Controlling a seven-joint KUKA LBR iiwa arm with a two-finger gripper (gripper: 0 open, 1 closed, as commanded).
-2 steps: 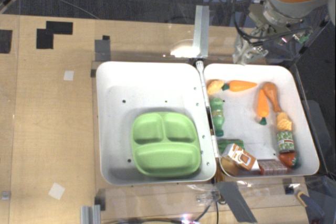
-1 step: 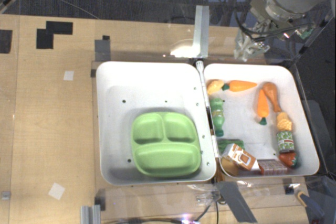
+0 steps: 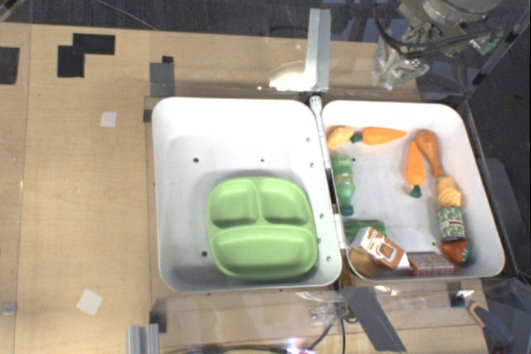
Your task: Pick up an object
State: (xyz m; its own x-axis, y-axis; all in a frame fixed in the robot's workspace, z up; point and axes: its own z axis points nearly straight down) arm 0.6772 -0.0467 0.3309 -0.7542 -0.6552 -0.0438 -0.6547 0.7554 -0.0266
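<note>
Mostly toy food (image 3: 385,135) in right bin (image 3: 477,149)

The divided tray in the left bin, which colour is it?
Light green tray, seen clearly in the camera view.

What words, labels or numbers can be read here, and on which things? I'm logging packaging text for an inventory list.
None can be read.
Bottle: its green label bears print, too small and blurred to read.
Small carton: orange and white markings, no legible letters.
Flat packet at the right bin's front edge: print too blurred to read.
Green tray: no text visible.
</note>
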